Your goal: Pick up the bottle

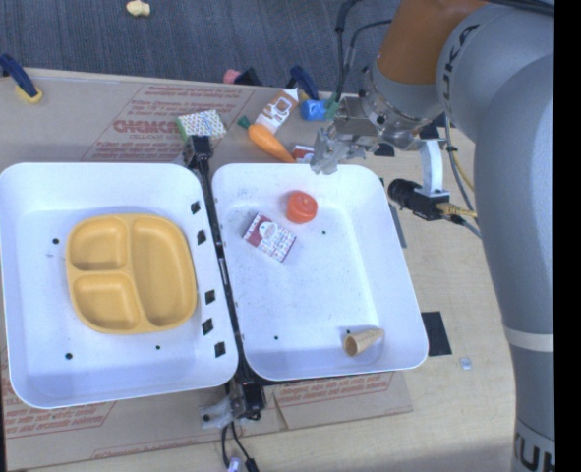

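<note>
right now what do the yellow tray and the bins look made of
Yellow tray: likely molded plastic, matte, with smooth rounded dividers. Left bin and right bin: thin white plastic by the look, with soft glossy rims and rounded corners.

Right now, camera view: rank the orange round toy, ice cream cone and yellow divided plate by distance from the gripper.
From the gripper:
1. Orange round toy, top of right bin.
2. Ice cream cone, right bin's bottom corner.
3. Yellow divided plate, left bin.
</note>
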`<state>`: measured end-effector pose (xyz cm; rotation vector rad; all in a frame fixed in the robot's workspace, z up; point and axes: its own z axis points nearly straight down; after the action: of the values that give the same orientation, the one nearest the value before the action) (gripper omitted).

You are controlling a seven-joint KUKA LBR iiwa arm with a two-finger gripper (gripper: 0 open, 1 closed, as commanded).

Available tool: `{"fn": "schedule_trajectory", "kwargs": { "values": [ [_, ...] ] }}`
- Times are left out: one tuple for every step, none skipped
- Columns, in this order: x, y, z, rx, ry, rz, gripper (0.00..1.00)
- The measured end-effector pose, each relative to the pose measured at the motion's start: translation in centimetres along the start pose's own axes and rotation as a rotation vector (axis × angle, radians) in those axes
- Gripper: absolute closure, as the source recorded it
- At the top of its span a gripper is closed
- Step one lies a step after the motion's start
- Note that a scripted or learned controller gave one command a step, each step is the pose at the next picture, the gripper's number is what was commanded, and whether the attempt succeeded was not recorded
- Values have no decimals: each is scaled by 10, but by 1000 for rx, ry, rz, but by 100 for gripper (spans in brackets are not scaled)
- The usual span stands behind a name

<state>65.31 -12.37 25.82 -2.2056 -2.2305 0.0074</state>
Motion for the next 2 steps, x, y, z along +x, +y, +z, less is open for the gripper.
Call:
{"fn": "schedule_trajectory", "kwargs": {
  "values": [
    [63, -52, 67, -2, 0, -172, 100],
    [138, -106, 68, -1, -1, -198, 100]
  ]
}}
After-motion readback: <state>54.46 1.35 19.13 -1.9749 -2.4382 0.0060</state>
